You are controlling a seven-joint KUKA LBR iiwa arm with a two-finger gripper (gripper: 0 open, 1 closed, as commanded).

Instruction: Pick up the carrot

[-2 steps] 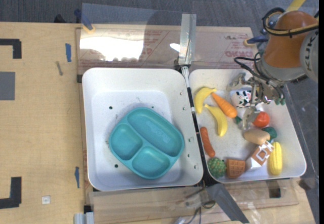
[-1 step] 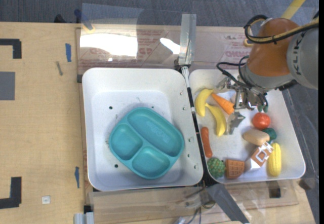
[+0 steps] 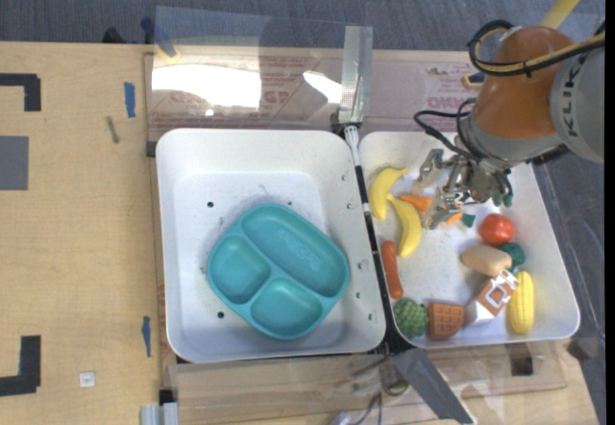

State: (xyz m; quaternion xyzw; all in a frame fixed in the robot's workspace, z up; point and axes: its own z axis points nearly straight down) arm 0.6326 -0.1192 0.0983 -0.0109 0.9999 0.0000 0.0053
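Two bananas crowd the carrot w/ gripper just over it; finger state can't be told; may snag a banana.

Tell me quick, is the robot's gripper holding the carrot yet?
Gripper: low in the right bin, right over the carrot beside the bananas. Whether it is open, closed or gripping the carrot cannot be told.

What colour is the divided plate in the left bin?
Teal blue, plain with no pattern; the divided plate shows clearly in the camera view.
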